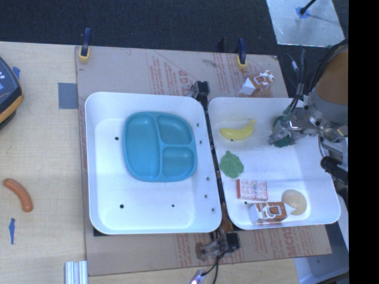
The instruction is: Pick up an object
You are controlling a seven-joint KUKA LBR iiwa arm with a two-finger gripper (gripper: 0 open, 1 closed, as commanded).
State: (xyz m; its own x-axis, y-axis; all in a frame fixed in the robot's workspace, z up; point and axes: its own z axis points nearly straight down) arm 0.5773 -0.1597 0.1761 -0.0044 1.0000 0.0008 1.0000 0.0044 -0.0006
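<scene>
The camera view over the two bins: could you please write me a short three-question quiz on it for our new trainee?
1. True or false: the blue divided plate lies in the left bin.
2. Which item lies closest to the gripper in the right bin?
A. banana
B. green leaf
C. round cookie
3. Fill in: the sausage lies on the bench, to the ______ of both bins.

Key: 1 true; 2 A; 3 left.
</scene>
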